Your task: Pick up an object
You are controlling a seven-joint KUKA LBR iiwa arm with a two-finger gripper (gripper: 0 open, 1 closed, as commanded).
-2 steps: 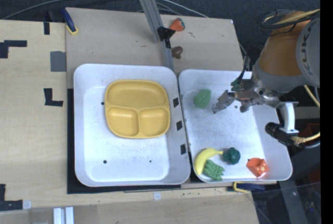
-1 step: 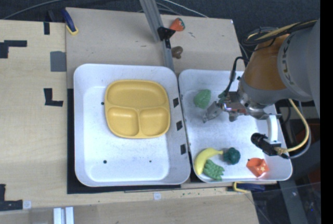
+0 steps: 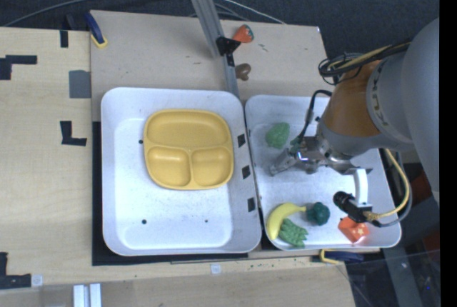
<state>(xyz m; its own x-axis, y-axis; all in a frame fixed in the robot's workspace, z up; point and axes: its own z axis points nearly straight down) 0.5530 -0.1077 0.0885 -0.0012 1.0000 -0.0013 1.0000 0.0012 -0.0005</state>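
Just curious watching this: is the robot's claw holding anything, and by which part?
Nothing is held: the gripper hangs over bare floor of the right bin, below the green toy.

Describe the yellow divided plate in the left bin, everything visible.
The yellow divided plate lies flat, right way up, in the upper middle of the left bin. It looks like smooth matte plastic, a rounded rectangle with a raised rim. Ridges split it into three wells: one wide well across the far side, two smaller wells side by side along the near side. All wells look bare. It rests on the bin floor; nothing else touches it. The gripper is over the right bin, well apart.
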